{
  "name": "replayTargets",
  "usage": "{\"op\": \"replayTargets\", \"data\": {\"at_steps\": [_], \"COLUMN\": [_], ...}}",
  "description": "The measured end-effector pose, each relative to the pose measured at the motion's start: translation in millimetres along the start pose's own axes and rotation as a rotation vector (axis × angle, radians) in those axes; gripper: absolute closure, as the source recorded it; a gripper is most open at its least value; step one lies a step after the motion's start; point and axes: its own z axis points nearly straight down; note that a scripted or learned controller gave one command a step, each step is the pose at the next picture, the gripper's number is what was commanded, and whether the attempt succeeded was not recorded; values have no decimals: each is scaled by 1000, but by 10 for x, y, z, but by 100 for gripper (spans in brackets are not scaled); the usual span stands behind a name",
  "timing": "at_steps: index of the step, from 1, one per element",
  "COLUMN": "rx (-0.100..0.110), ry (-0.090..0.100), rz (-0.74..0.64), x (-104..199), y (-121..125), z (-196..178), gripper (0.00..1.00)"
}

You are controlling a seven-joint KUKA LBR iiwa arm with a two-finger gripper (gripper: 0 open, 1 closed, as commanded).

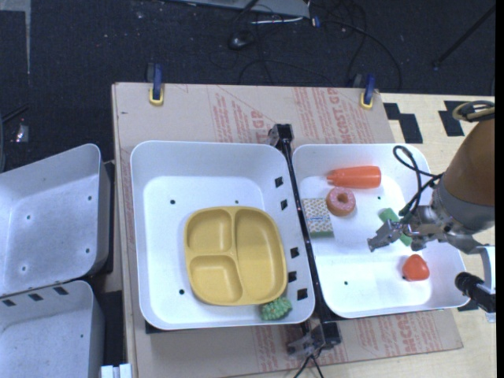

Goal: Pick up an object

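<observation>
Over the right bin (370, 302), end effector (383, 238) spread beside smooth green block (389, 216).

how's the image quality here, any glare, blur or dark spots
Camera view: even overhead light, soft shadows only. The white right bin is bright but keeps detail around the carrot and donut. The tool and arm look slightly soft. The floor beyond the bench is dark and grainy.

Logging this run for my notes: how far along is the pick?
Done: the arm has reached into the right white bin. In hand: nothing visibly; the end effector hovers beside a small green block. Left: grasp and lift an item, such as the red tomato-like ball.
</observation>
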Motion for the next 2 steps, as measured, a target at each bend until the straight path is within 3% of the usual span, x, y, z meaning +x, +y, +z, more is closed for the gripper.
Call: {"op": "replayTargets", "data": {"at_steps": [1,2], "rx": [-1,-6], "ry": [0,-1], "rz": [-2,0], "x": [27,23], "y": [38,46], "z": [444,320], "gripper": [0,100]}}
